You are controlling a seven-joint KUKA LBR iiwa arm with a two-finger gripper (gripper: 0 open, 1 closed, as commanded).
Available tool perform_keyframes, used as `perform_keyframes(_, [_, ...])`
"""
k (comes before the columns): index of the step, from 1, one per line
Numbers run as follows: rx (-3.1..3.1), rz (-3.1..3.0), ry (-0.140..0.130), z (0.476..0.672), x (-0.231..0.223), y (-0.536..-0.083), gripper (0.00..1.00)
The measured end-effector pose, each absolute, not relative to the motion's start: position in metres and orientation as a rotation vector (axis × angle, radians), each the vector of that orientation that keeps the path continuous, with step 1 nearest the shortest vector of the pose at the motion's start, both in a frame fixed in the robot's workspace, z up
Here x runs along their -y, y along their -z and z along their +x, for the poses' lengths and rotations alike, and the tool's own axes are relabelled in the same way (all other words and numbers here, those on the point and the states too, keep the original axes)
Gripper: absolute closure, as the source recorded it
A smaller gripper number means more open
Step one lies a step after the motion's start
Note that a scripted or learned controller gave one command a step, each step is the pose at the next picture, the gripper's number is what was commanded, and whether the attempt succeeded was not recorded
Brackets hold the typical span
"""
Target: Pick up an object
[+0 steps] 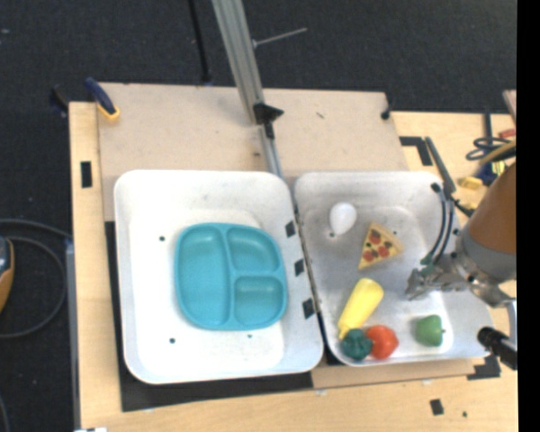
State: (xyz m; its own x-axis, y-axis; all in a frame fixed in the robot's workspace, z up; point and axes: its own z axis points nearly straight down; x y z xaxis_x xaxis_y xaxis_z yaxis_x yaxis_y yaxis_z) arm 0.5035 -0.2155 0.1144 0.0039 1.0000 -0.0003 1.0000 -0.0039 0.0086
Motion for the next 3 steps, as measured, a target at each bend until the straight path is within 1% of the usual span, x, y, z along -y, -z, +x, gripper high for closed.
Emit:
perform_keyframes(1, [-2.218,2.214,-0.003,0.505,0.221,-0.158,1.00])
perform_keyframes(2, [-2.220,2.212,-0.004,0.507,0.218,-0.203,1.00])
perform_keyframes(3, [-2.221,2.213,-0.003,0.509,0.220,-0.232,1.00])
